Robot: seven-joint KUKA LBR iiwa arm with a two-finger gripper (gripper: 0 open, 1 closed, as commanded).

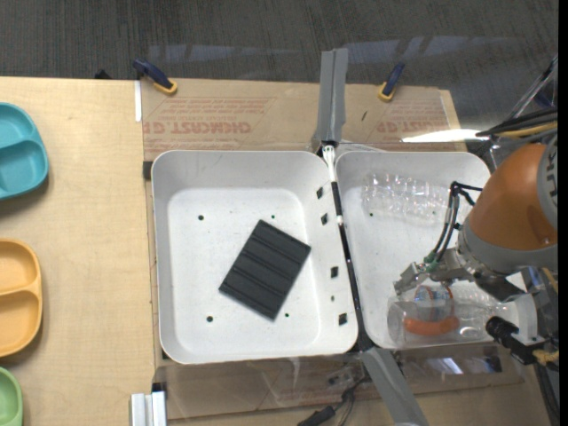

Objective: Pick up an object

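Note:
A black ribbed rectangular slab (264,268) lies tilted in the middle of the left bin (161,238). In the right bin (368,238), a clear plastic container with something orange inside (433,319) rests near the front wall. A clear crinkled plastic tray (404,193) lies toward the back. My gripper (422,278) reaches in from the right and hangs low just above the clear container's top. The grey and orange arm (515,211) covers the bin's right side.
Teal (18,162), yellow (16,295) and green (5,399) plates sit along the bench's left edge. Two clamps (155,76) (390,82) hold the cardboard behind the bins. A grey bar (333,96) runs back from between the bins.

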